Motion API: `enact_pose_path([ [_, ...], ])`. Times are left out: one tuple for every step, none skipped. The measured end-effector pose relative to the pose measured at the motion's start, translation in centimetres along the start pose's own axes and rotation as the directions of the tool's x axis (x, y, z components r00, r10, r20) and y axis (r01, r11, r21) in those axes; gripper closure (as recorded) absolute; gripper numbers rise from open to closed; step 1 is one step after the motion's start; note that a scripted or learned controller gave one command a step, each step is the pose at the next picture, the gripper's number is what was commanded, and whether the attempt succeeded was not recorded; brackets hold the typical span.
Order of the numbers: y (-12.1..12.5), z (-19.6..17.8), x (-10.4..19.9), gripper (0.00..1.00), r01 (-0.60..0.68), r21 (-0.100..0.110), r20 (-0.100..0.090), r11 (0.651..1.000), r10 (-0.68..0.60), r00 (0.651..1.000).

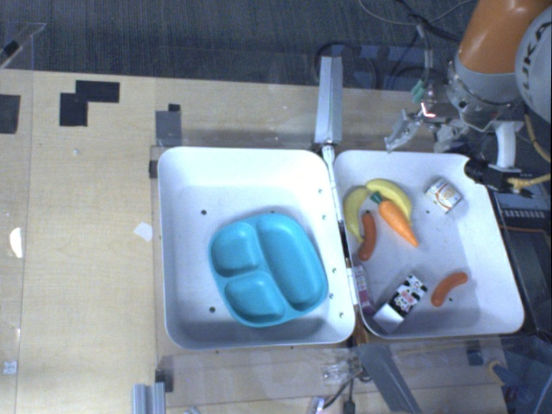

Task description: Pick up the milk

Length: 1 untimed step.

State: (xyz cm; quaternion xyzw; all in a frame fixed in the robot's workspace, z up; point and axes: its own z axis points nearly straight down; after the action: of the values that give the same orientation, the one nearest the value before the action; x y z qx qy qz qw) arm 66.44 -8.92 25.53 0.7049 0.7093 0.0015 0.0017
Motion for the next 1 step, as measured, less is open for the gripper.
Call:
enact_pose_path([
  [0.52,7.03,10.87,0.00,0.009,0.001,-0.002,1.000,-0.009,1.000],
])
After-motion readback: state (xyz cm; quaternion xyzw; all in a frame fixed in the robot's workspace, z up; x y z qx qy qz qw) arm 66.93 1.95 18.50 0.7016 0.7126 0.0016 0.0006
